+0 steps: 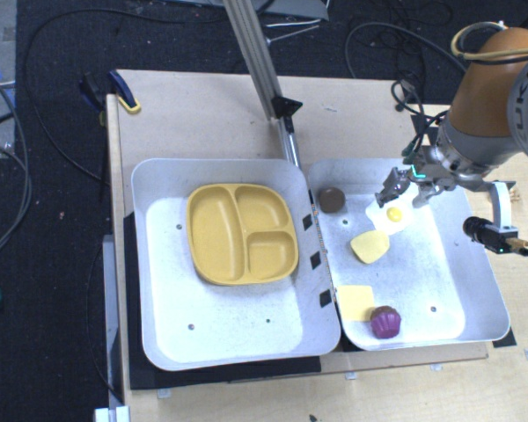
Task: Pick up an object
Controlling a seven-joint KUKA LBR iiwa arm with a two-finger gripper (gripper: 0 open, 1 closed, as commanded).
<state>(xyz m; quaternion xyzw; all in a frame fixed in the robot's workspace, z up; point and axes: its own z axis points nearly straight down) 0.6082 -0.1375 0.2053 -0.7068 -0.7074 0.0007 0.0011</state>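
Gripper (pixel 403 193) low over right bin's (pixel 475 301) far side, just above white-and-yellow piece (pixel 392 215); whether clamped or apart, can't tell. Yellow tray (pixel 242 233) in left bin (pixel 163 315).

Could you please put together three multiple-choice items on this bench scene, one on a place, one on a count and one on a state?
1. Where does the yellow plastic tray with three compartments lie?
A. In the left white bin
B. In the right white bin
C. On the bare bench

2. How many loose things lie in the right white bin?
A. Two
B. Five
C. Eight

3. How does the tray lie?
A. Flipped upside down
B. Standing on its edge
C. Flat, hollows facing up

Answers:
1. A, since the tray rests on the floor of the left white bin.
2. B: a round brown piece, a white piece with a yellow spot by the gripper, a pale yellow wedge, a flat yellow square and a purple lump.
3. C, for all three hollows show from above.
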